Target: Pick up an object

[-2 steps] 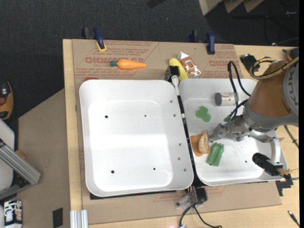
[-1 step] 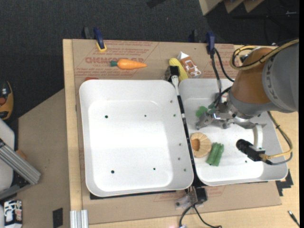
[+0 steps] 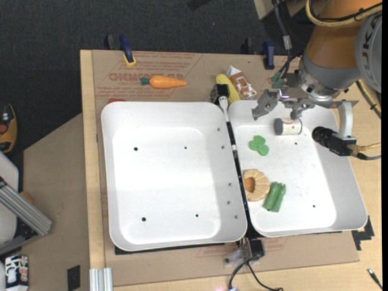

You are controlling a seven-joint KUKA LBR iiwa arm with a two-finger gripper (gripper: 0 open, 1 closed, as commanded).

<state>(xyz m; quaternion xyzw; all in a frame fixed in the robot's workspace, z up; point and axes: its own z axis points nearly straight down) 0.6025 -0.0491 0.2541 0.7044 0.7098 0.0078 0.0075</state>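
The right bin [image 3: 339,214] holds several small things. A small grey-and-white cylinder [image 3: 287,127] lies on its side near the bin's far edge. A green leafy piece [image 3: 259,145] sits closer to the divider, and a round tan pastry [image 3: 256,183] lies beside a green stick-shaped piece [image 3: 274,197] toward the front. My gripper [image 3: 282,108] hangs just above and behind the cylinder, open, with its fingers [image 3: 265,107] spread to either side and nothing between them.
The left bin [image 3: 115,162] lies alongside. Behind the bins on the board rest a toy carrot [image 3: 163,82], a yellow banana [image 3: 226,83] and a brown packet [image 3: 243,85]. A black cylinder with a cable [image 3: 330,139] juts over the right bin's right side. Blue clamps [image 3: 128,51] hold the board's far edge.
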